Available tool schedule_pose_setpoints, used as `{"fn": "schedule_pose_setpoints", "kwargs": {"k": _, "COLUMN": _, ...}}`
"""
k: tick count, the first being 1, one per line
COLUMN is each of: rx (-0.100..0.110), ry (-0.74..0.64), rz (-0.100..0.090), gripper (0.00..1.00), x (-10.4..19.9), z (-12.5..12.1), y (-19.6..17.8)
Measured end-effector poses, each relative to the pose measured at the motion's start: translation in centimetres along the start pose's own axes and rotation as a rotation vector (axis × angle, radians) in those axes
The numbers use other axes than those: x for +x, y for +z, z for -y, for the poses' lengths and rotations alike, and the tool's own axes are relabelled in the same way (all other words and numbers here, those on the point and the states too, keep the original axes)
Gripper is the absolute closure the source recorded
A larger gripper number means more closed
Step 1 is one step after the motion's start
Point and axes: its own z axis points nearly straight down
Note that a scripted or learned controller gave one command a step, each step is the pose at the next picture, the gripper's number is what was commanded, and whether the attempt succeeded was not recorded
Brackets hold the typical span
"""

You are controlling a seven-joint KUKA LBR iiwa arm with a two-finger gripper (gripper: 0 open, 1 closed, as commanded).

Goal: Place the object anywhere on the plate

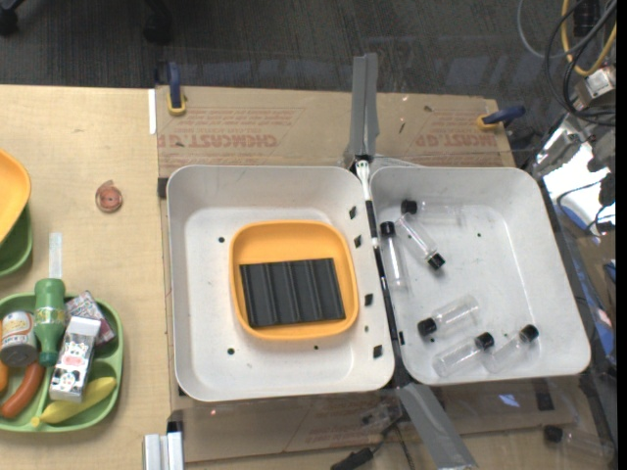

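You've got two white bins, left (196, 292) & right (558, 262), both smooth moulded plastic w/ a soft sheen. In the left bin the orange plate (245, 253) looks like matt plastic; the dark ribbed slab (292, 292) on it reads as matt black, rubbery or plastic, can't tell which. In the right bin, the vials (453, 314) are clear glossy plastic or glass w/ black caps. Under the bins you see brown cardboard (255, 130), rough, matt, printed. Bench top (69, 145) at left looks like pale wood, smooth. Far floor (294, 18) is dark, coarse carpet. Green tray (108, 380) near left: glossy plastic.
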Motion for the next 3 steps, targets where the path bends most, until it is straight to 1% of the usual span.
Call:
{"fn": "schedule_pose_setpoints", "kwargs": {"k": 1, "rx": -0.003, "ry": -0.4, "rz": 0.002, "gripper": 0.0, "x": -0.7, "z": -1.0, "y": 2.4}}
{"fn": "schedule_pose_setpoints", "kwargs": {"k": 2, "rx": -0.002, "ry": -0.662, "rz": 0.0, "gripper": 0.0, "x": -1.1, "z": 0.2, "y": -0.7}}
{"fn": "schedule_pose_setpoints", "kwargs": {"k": 3, "rx": -0.002, "ry": -0.928, "rz": 0.0, "gripper": 0.0, "x": -0.7, "z": 0.1, "y": -0.1}}
